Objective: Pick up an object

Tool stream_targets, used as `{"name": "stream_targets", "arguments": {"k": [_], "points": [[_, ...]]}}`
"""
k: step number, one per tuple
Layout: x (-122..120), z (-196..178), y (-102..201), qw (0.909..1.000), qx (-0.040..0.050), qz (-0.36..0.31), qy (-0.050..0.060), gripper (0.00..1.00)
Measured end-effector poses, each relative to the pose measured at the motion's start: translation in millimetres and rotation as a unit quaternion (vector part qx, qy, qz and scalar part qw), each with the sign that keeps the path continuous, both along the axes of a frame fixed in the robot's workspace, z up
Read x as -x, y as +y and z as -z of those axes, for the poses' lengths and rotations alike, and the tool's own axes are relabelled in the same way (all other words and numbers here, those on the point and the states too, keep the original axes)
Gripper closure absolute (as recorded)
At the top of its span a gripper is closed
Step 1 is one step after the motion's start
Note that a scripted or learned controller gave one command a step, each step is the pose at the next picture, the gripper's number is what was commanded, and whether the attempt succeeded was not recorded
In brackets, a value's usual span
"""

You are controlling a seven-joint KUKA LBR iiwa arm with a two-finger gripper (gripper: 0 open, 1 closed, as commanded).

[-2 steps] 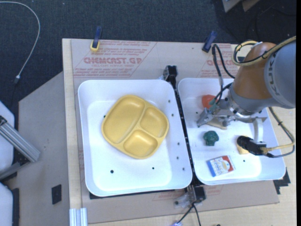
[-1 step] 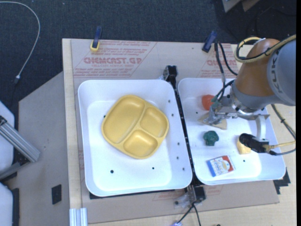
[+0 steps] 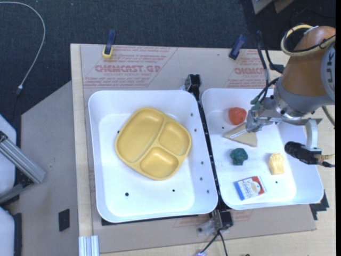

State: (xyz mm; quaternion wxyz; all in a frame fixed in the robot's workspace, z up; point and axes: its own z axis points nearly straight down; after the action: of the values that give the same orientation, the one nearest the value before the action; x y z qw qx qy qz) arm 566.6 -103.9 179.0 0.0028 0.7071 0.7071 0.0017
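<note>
Dark carpet surrounded a bench (image 3: 85,143) topped with a printed cardboard sheet, on which two shallow white bins sat side by side, their inner rims almost touching along a black divider strip. Two clamps held the sheet's far edge, a yellow-and-blue one (image 3: 108,44) at the left and a blue one (image 3: 237,47) further right.

One yellow sectioned plate (image 3: 153,143), with three compartments, lay turned at an angle in the middle of the left bin (image 3: 106,196). White floor was open all around it, with the widest margin toward the near rim.

Five small things lay in the right bin (image 3: 314,188): one red-orange lump (image 3: 236,114) near the far side, one pale wedge (image 3: 242,136) just below it, one dark green lump (image 3: 238,156) near the bin's middle, one yellow piece (image 3: 276,163) to its right, and one small blue, white and red box (image 3: 250,187) near the near rim. They stood apart from one another, with bare floor between them, except that the wedge and the red-orange lump were close together.

One grey arm with an orange band reached in from the right, and its gripper (image 3: 254,122) hung low over the far part of the right bin, right at the upper end of the wedge and just beside the red-orange lump. Whether its jaws were apart or closed, or had anything between them, I could not tell.
</note>
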Motion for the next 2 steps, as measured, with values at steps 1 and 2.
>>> {"name": "stream_targets", "arguments": {"k": [1, 2], "points": [[1.3, -44.7, 6.3, 1.0, -0.0002, -0.001, 0.001, 1.0], [0.2, -87.5, 6.2, 1.0, 0.0, -0.001, 0.0, 1.0]]}}
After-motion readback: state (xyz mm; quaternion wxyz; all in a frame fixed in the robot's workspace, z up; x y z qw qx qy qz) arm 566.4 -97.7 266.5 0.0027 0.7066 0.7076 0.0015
